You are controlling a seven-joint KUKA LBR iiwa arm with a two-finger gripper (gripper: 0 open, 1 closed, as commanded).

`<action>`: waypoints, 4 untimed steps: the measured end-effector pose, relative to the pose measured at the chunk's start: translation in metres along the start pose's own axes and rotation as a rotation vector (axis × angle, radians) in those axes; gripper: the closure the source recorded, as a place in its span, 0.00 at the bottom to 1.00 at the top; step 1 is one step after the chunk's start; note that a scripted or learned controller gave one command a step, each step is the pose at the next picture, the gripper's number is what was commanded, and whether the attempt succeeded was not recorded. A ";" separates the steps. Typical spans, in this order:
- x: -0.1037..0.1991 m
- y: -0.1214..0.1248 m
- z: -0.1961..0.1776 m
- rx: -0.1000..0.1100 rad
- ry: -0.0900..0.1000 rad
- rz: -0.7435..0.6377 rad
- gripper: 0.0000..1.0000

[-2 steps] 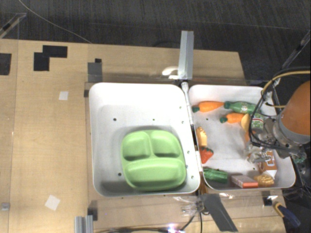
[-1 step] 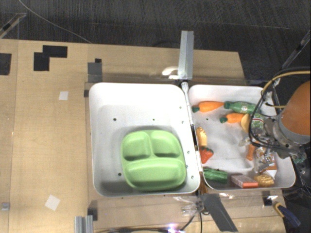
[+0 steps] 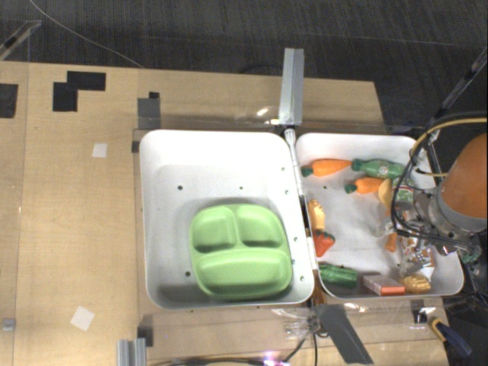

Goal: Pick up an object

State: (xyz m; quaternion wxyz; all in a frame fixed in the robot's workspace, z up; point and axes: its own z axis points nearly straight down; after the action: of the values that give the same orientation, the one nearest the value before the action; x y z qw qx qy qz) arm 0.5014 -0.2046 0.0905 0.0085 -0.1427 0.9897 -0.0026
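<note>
My gripper [image 3: 415, 256] hangs low over the right part of the right bin [image 3: 347, 149], under the grey wrist and its orange band [image 3: 467, 175]. Right below it lies a small brown piece [image 3: 417, 284], with a flat pink block [image 3: 383, 286] next to that. An orange carrot [image 3: 331, 168] and a green bottle [image 3: 381, 168] lie along the bin's far side, with a second orange piece [image 3: 369, 186] just in front of them. A yellow-orange piece [image 3: 316, 216], a red piece [image 3: 324, 243] and a dark green cucumber [image 3: 338, 274] line the bin's left side. The wrist hides whatever lies beneath it.
The left bin [image 3: 164, 158] holds a light green divided tray [image 3: 240, 252] in its near half. A metal post [image 3: 292, 90] rises at the back where the two bins meet. Cables [image 3: 421, 158] loop beside the wrist. Bare wooden bench [image 3: 69, 227] spreads to the left.
</note>
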 end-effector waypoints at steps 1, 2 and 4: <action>0.000 0.005 0.000 0.002 0.002 0.085 0.00; -0.007 0.014 0.000 0.004 0.002 0.184 0.00; -0.013 0.014 -0.014 0.010 -0.016 0.176 0.00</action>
State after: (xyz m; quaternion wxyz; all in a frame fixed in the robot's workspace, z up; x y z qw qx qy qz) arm 0.5100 -0.1875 0.1047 0.0175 -0.0550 0.9983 -0.0057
